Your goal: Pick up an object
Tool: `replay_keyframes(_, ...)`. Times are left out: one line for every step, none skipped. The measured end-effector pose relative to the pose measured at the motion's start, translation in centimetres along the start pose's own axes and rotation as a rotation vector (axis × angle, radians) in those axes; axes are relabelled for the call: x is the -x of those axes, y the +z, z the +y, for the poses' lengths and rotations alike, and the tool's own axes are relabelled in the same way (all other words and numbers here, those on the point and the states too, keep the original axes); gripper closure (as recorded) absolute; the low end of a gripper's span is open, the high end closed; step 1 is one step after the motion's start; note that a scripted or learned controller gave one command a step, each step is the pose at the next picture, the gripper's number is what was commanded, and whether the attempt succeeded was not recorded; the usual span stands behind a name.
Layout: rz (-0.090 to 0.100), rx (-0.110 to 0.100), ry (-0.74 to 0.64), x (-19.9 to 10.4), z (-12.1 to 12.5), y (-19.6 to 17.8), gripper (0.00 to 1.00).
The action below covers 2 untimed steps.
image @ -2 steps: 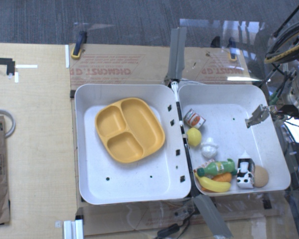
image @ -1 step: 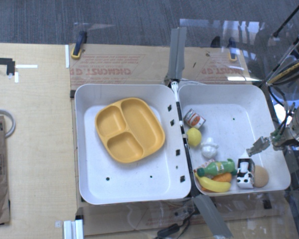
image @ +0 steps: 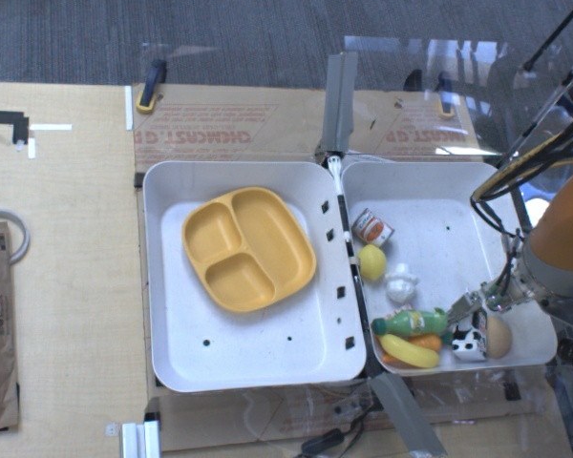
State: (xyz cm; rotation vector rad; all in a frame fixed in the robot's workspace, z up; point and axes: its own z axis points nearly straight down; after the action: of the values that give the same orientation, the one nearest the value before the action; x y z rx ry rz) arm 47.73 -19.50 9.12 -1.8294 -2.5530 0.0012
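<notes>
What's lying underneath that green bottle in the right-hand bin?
A banana and something orange lie just below the green bottle at the bin's front edge. The bottle covers their upper parts, so whether it rests on them is unclear.

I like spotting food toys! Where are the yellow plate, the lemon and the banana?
yellow plate (image: 249, 248): camera view, on its centre dividers.
lemon (image: 372, 262): camera view, on its middle.
banana (image: 410, 353): camera view, mid-length on its peel.

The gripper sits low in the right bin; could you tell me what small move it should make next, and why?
Probably a short drop straight down. The gripper hovers at the near-right corner of the right bin, just above the green bottle and the black-and-white toy, with nothing visibly between its fingers yet.
</notes>
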Motion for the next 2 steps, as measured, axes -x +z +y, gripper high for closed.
replay_keyframes(-0.003, 0.003, -0.273, 4.3, 4.3, -5.5, 0.00)
replay_keyframes(-0.004, 0.003, -0.508, 6.2, 9.8, -0.1, 0.00)
